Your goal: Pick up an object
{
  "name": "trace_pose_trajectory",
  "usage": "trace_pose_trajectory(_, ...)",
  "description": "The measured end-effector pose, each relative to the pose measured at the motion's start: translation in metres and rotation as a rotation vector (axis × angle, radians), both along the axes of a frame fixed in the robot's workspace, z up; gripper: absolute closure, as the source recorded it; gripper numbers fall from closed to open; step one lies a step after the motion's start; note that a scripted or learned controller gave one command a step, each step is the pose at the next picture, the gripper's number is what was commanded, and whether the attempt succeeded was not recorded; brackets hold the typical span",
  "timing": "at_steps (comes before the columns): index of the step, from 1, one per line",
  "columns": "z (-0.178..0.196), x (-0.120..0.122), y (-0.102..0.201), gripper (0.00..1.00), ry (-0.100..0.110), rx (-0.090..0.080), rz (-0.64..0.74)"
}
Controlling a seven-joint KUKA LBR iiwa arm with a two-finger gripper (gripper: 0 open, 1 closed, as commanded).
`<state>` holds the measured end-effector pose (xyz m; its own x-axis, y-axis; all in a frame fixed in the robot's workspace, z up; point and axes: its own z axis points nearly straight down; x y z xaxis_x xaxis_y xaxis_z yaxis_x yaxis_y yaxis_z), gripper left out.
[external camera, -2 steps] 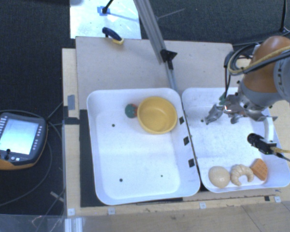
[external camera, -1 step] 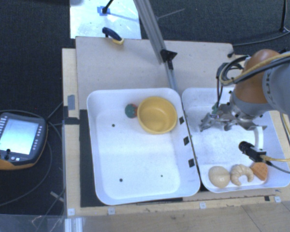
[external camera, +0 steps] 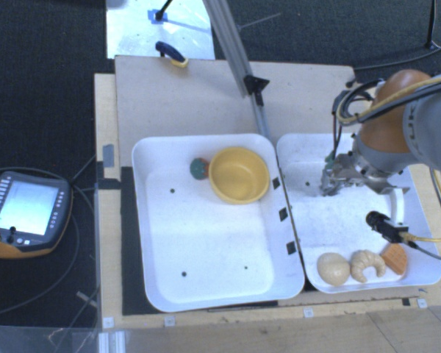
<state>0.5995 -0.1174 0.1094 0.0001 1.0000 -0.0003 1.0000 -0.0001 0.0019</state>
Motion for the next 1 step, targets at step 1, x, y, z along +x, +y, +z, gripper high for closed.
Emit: trace_pose_trajectory(1, 0.0424, 0.0005, 0.0018, 1.0, -0.002, 0.0, 0.001)
